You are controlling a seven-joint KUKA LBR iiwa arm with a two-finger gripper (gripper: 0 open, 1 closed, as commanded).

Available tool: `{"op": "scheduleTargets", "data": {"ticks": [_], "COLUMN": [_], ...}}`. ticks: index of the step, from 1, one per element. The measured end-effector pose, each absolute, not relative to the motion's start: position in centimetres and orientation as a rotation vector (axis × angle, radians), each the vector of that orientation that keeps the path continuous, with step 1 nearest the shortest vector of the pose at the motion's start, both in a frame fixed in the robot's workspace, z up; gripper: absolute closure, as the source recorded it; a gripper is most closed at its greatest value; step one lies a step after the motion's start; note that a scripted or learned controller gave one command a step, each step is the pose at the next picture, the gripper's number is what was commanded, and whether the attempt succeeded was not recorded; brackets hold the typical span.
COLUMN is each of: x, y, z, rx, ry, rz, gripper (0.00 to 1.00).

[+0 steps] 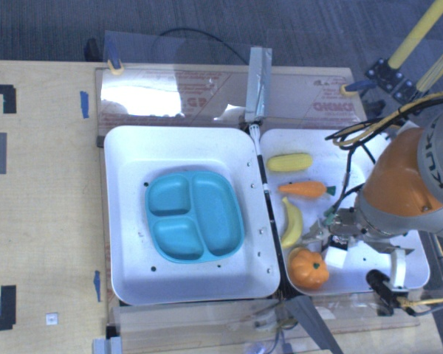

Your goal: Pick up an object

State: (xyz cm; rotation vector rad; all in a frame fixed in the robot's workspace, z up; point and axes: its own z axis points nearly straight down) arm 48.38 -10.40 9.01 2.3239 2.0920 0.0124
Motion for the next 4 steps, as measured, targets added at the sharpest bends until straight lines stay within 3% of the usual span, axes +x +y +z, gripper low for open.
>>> {"op": "scheduleTargets", "data": {"ticks": [1,2,3,4], "x": [50.8,49.3,49.3,54.5], "y": [-8.7,-12.4,-12.5,-4.7], "z": [19.1,8.7,9.8,18.6], "rx": [2.391,2.541,2.539,2.599], "ry": [2.031,1.842,1.837,1.766], "rz": [0.008,0.006,0.008,0.007], "gripper": [0.0,0.0,1.0,1.0]}}
